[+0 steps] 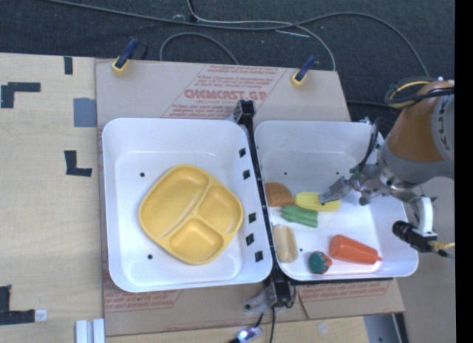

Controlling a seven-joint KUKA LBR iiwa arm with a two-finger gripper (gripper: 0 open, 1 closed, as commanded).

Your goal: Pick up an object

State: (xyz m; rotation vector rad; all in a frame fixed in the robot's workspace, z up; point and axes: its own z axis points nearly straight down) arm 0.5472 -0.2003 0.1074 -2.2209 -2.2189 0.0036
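Over the right bin (384, 260), the claw (330, 195) grips the yellow toy (312, 202).

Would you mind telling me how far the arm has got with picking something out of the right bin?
Done: the gripper has reached into the right white bin and sits at the yellow corn-like toy. In hand: nothing visibly lifted; the yellow toy lies on the bin floor beside the green pepper-like toy. Left: close on an item and raise it. The orange carrot toy and tan bread-like toy lie untouched.
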